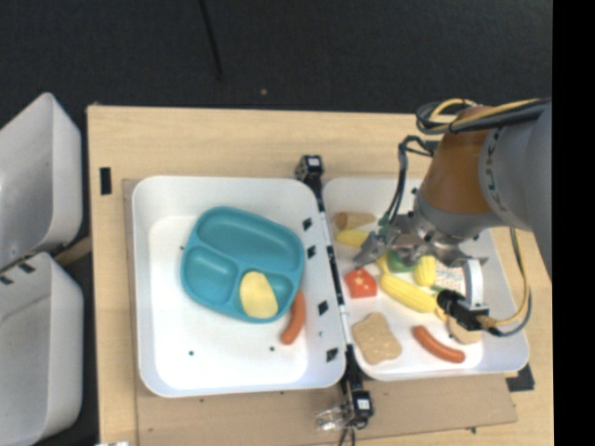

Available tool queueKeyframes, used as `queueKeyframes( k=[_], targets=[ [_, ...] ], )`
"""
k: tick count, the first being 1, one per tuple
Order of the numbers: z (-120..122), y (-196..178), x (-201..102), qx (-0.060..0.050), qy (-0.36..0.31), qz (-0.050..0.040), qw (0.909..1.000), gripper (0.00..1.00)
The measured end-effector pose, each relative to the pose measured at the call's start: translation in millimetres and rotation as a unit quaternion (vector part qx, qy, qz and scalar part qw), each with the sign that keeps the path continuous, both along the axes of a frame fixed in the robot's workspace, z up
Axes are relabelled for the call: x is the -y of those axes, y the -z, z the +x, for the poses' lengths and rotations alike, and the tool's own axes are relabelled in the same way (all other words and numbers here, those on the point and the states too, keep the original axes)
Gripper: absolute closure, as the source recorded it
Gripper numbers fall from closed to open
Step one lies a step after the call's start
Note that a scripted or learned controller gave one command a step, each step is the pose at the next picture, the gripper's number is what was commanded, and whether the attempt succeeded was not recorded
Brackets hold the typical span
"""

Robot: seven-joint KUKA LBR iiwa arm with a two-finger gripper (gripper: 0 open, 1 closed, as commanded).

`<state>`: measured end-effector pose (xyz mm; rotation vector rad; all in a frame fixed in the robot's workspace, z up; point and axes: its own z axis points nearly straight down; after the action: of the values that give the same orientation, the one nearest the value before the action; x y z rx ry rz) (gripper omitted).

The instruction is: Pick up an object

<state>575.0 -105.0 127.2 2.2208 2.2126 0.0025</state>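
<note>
Teal plate [228, 258], yellow corn [407, 292], red sausage [294, 321]

Plastic and wood, mostly smooth

Both white bins [149, 342] look like smooth, faintly glossy plastic; the teal plate [218, 254] looks like matt plastic; the bench [204, 137] shows pale, matt wood; the toy corn [407, 292] looks plastic.

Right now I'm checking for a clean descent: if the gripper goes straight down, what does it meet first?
Probably the green piece beside the corn cob, just under the gripper; depth is unclear.
</note>
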Motion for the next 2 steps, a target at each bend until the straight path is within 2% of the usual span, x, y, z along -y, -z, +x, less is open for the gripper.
queueKeyframes(
  k=[1,2],
  targets=[
    [0,29,1,-0.005,0.001,0.0013,1.0000,0.00],
    [0,19,2,-0.004,0.004,0.0019,1.0000,1.00]
  ],
)
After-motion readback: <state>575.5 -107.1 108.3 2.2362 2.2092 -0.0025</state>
